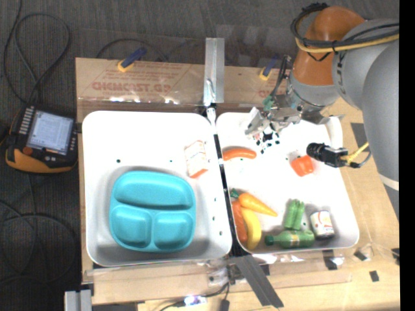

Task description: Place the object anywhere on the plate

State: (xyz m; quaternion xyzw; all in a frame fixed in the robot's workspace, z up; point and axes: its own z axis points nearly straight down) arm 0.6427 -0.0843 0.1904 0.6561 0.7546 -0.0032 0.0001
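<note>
Camera view: object [196, 159] left of end effector [264, 126]

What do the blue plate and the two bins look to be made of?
Plate: seems moulded plastic, smooth with a slight sheen; its three compartments have rounded edges and soft highlights. Left bin and right bin: likely thin formed plastic, glossy white with rounded corners and rims, though coated metal cannot be ruled out.

Glossy turquoise plastic plate [152, 209] in smooth white plastic bin [97, 173].
</note>
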